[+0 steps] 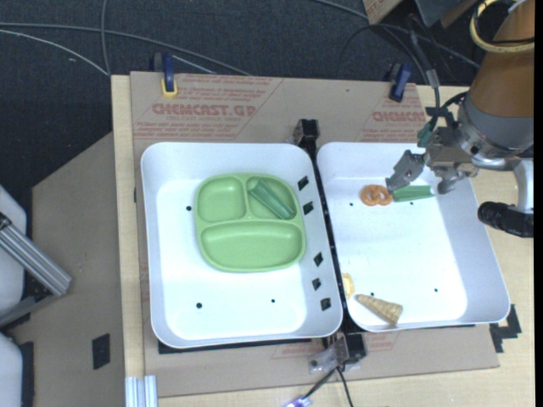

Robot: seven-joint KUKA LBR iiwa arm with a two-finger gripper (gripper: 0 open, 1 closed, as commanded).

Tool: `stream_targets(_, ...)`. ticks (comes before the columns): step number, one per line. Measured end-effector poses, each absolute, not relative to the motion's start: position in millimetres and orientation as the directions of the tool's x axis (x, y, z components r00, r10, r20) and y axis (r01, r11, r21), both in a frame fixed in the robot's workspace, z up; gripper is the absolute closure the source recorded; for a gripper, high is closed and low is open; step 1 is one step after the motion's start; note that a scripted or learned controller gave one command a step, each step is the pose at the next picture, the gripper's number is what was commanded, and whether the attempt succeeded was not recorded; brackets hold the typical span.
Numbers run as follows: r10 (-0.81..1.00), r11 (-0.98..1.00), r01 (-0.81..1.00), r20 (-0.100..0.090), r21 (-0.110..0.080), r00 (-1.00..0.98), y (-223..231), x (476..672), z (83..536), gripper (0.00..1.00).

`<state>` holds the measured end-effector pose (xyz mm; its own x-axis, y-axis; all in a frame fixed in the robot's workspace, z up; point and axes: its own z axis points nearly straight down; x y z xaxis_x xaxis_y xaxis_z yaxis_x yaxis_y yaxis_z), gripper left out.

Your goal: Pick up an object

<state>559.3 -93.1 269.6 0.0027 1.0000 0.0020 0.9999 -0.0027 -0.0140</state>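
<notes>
My gripper (422, 182) hangs over the far part of the right bin (458, 261), its two fingers spread open. A flat green piece (413, 193) lies on the bin floor just under and between the fingertips; I cannot tell whether they touch it. An orange pretzel-shaped piece (376, 196) sits right beside the left finger (402, 173). A tan cone (379, 308) lies near the bin's front edge, with a small yellow bit (347, 285) at its left wall.
The left bin (170, 253) holds a green divided plate (246, 244) with a dark green item (273, 197) in its far right compartment. Black clips run along the divider between the bins (316, 227). The arm's orange band (505, 66) rises at the right.
</notes>
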Motion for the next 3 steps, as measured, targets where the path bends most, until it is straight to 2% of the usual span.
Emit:
stream_targets(1, 1.0, 0.0, 1.0, 0.001, -0.002, 0.0, -93, 561.3, 276, 0.0)
stream_targets(3, 1.0, -0.001, 1.0, 0.002, -0.008, 0.001, -96, 560.3, 159, 0.0)
